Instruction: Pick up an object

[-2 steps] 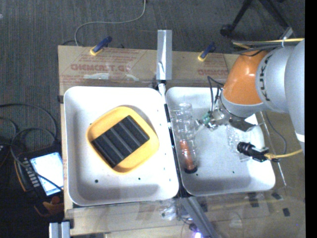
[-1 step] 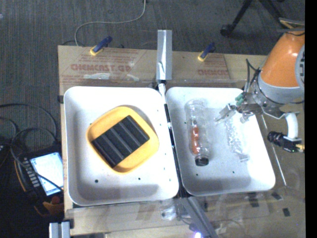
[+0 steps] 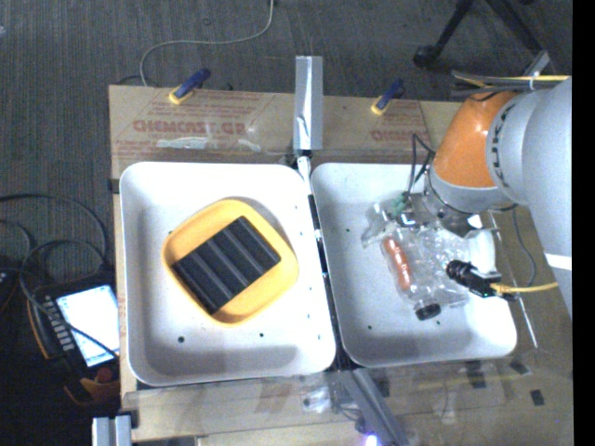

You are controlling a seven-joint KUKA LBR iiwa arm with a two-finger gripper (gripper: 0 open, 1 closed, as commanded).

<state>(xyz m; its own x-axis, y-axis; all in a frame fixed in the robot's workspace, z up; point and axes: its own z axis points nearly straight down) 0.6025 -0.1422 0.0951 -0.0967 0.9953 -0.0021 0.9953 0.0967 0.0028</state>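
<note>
- The likely target is a small orange tube [image 3: 398,262] lying in the right bin [image 3: 358,249], a little right of that bin's middle.
- Its long axis runs roughly up and down the camera view, leaning slightly so the lower end sits further right; I cannot tell which end is the front.
- The gripper [image 3: 423,258] hangs directly over it, its clear housing overlapping the tube, which suits a straight-down grab; whether it is clamped on anything cannot be told from here.
- The grey arm with its orange band [image 3: 474,151] reaches in from the right and stands above the bin's upper right part.
- The left bin [image 3: 149,203] holds a yellow tray with a black ribbed insert [image 3: 231,260], turned diagonally and well apart from the gripper.
</note>
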